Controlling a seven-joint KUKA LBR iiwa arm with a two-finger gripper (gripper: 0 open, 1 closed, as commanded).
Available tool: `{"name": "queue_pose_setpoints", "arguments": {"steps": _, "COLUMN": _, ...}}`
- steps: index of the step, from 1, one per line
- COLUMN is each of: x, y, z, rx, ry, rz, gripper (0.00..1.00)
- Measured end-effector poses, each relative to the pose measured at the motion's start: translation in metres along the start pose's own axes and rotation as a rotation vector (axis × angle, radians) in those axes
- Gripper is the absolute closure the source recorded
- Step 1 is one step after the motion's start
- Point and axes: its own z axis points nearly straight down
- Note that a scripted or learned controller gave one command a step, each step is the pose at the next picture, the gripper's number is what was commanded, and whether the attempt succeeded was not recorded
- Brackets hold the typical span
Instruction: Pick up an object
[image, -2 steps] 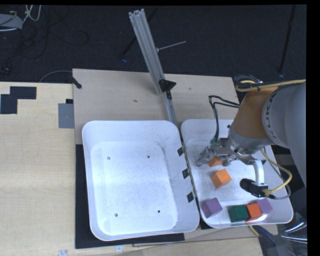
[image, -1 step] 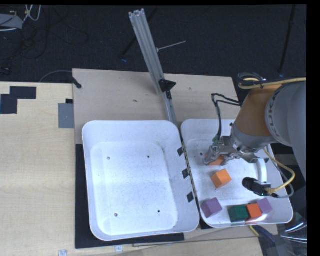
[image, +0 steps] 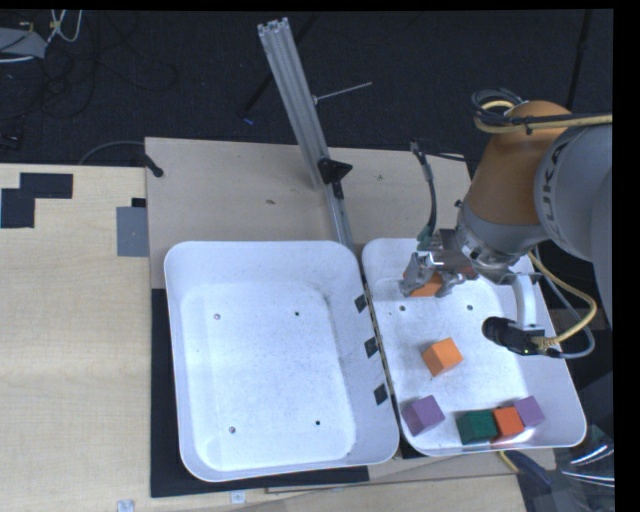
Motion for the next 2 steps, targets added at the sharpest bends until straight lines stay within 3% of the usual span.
{"name": "queue_pose_setpoints", "arguments": {"steps": 1, "x": 0.023, "y": 0.059, "z": -0.068, "rx": -0.003, "ry": -0.001, "rz": 0.001, "gripper": 1.00}}
{"name": "queue_pose_setpoints", "arguments": {"steps": 2, "x": 0.096, "y": 0.063, "z": -0.030, "rx": 0.012, "ry": 0.002, "rz": -0.002, "gripper": 1.00}}
